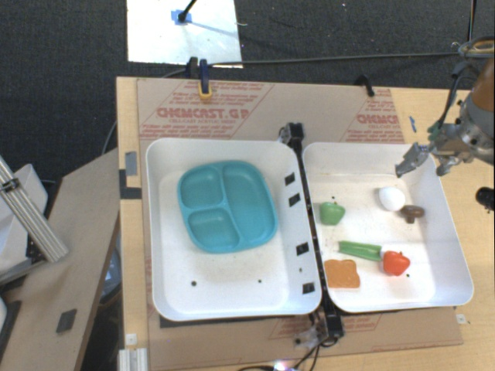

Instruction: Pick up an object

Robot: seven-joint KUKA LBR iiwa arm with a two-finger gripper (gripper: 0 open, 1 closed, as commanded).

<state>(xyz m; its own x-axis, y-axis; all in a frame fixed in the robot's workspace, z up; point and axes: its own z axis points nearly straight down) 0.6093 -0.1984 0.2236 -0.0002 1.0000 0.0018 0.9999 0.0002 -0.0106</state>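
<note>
Hand [427,161] above right bin's [452,230] 1 o'clock rim, fingers spread wide, nothing held. White egg [391,199] nearest, at 7 o'clock of hand: light, smooth, likely slippery; grip across middle.

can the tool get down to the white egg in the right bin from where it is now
Probably yes. The tool hovers over the right bin's back right corner, and the egg lies just in front of it with open floor around; only a small brown piece sits close beside it.

floor [62,68]: dark carpet | bench [128,130]: pale wood | white sheet [155,22]: on floor
</note>
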